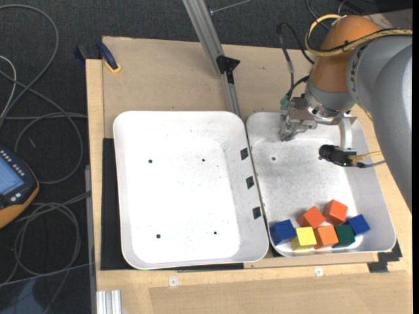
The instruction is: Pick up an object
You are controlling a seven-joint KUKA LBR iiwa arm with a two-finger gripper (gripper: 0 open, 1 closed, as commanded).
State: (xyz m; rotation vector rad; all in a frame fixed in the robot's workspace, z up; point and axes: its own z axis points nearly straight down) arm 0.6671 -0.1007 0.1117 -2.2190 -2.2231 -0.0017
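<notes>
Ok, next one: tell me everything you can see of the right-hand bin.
The right-hand bin is a shallow white tray, plastic by its look, with rounded corners and a speckled floor. It lies flat on the bench, its left rim against the left bin, with small black clips along that seam. Coloured blocks, blue, yellow, orange and green, cluster in its near corner. The gripper hangs over its far end.

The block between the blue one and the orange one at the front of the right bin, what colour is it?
Yellow, seen in the camera view.
</notes>
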